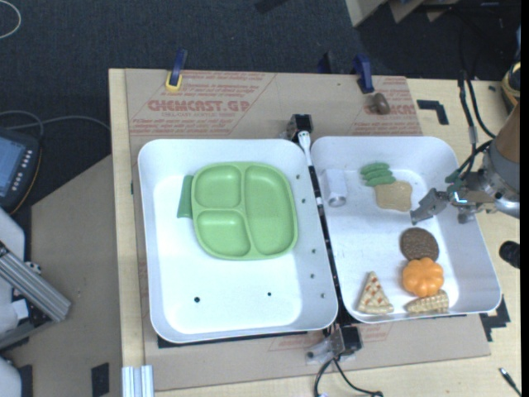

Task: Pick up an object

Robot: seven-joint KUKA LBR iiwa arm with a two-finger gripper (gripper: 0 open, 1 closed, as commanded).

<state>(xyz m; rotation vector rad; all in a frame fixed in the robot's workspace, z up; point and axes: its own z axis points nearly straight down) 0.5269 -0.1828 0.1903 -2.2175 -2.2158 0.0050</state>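
1. Landmark: the brown round cookie (419, 243) lies in the right bin (355, 230).
2. The gripper (433, 204) hovers just above and to the right of the cookie, apart from it.
3. A beige bread piece (394, 195) lies up-left of the cookie, just left of the gripper.
4. Gripper state: finger spread cannot be told; nothing shows between the fingers.
5. An orange pumpkin (423, 276) lies just below the cookie.

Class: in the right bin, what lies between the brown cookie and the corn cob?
The orange pumpkin lies between the brown cookie and the corn cob, seen in the camera view.
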